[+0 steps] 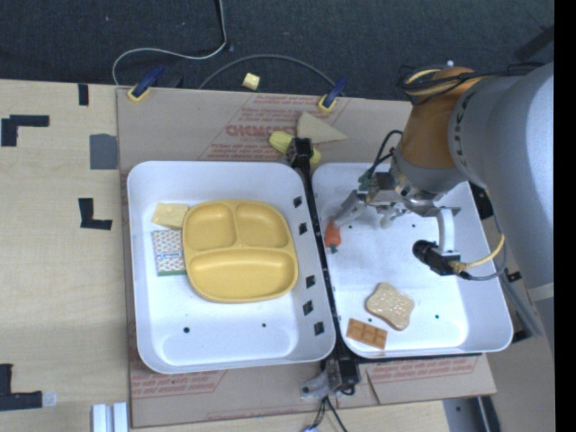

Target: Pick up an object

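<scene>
Your arm reaches into the right bin [477,327], the gripper [346,212] low at its left wall, just above a small orange piece [333,236]. Whether the jaws are apart or together, you cannot tell; nothing shows between them. Judged step: the approach, grasp not yet made. Other candidates lie well apart near the front: a toast slice [390,304] and a brown waffle [366,333]. The left bin [225,340] carries a yellow tray [239,249]. Your next move calls for a descent centred on the orange piece, clear of the wall.
</scene>
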